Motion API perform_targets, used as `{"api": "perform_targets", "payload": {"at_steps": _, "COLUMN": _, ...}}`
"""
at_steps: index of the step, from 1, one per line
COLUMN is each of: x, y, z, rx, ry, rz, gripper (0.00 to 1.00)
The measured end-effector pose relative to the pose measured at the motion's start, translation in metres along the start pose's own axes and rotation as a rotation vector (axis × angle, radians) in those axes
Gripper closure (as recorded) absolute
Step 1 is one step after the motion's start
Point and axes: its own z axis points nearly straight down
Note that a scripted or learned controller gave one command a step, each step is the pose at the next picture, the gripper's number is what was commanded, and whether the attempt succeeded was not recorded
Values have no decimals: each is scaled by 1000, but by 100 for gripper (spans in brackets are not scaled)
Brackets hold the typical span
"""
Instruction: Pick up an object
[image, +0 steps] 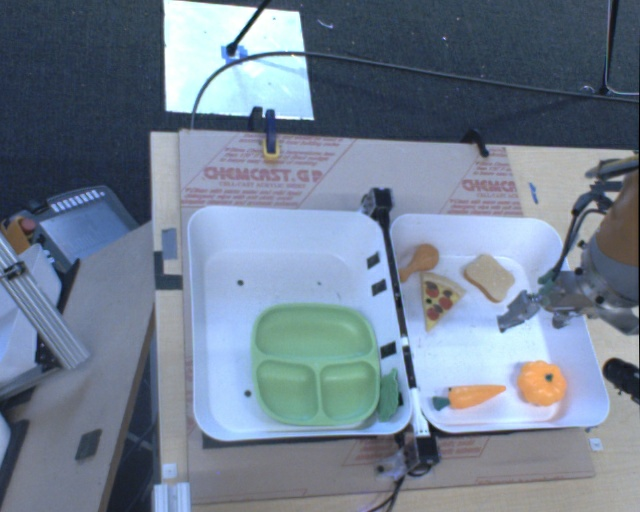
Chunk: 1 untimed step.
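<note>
A: Camera view: two shallow white bins of smooth plastic are seen side by side on the table (300, 160), whose top is covered by a printed cardboard sheet. In the left bin (230, 300), toward the lower middle of the frame, a pale green divided plate (315, 362) with rounded corners and three compartments is laid flat. A small dark green piece (389, 396) is tucked at its lower right corner, against the bin wall.

B: And in the right bin (470, 340)?

A: Five toy foods are spread out. A tan drumstick (417, 262) is placed at the upper left, a wedge of pizza (438, 298) with red dots just below it, and a slice of toast (489, 277), squarish with a brown crust, to their right. Along the lower edge an orange carrot (470, 396), long and tapered, is laid on its side, and a round ribbed orange pumpkin (541, 383) is set near the lower right corner.

B: Where is the hand?

A: The hand (524, 310), grey and metallic, is seen at the right of the frame, over the right bin between the toast and the pumpkin, apart from both. Nothing is seen pinched by it. Whether its fingers are spread or pressed together cannot be told. The grey arm (612, 260) is carried in from the right edge.
</note>
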Motion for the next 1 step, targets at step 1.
{"api": "perform_targets", "payload": {"at_steps": 1, "x": 1, "y": 3, "z": -7, "rx": -13, "ry": -3, "rz": -4, "gripper": 0}}
